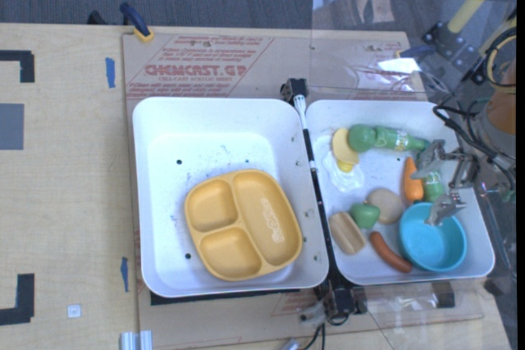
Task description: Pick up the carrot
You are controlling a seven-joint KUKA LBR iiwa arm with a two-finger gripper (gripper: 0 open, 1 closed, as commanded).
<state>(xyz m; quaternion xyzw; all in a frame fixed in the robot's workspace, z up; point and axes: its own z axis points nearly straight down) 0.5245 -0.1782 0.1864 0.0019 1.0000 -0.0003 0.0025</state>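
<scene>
**Approach over carrot, grasp not yet made**

The carrot [410, 179] is seen in the right bin [484, 258], standing roughly lengthwise near the bin's right side, just above the blue bowl [432, 240] and just right of a tan round item [383, 202]. The gripper [443, 188] is placed directly beside the carrot, on its right, low over the bin; metal finger parts are visible, one near the carrot's upper end and one above the bowl rim. Whether the hand is released or clenched cannot be told from this view, and no carrot is seen between the fingers.

Step judged: final approach or alignment. The next move is judged to call for the fingers to be centred across the carrot's narrow width and lowered without striking the bowl rim or the tan item.

Other contents noted: green bottle [379, 138], fried egg [343, 153], hot dog bun [346, 233], sausage [390, 251], green item [364, 215]. A yellow divided plate [240, 224] lies in the left bin [156, 176].

Writing: red print on the cardboard [205, 61] under the bins, apparently a brand line; letters too blurred to be read with certainty.
</scene>
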